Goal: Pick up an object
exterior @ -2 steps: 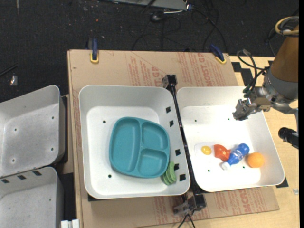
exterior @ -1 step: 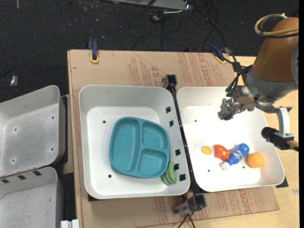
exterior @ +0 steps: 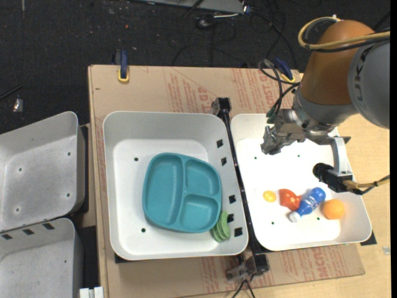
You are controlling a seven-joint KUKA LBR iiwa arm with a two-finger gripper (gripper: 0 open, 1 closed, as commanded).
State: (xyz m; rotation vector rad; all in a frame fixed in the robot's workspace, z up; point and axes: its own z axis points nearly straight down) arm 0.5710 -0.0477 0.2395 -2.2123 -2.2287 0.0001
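Brown board worktop [exterior: 161, 89] is bearing two white bins over dark, cable-strewn floor [exterior: 56, 30]; hand [exterior: 273, 143] state indeterminable, at two o'clock.

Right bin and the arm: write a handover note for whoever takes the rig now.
Gripper: above the right bin's upper part, nothing seen between its fingers.
Things: orange ball, blue bottle, red piece and small yellow piece lie near the right bin's front. Teal divided plate and green piece lie in the left bin.
Done: nothing picked.
Left: lower, grasp one object, lift.
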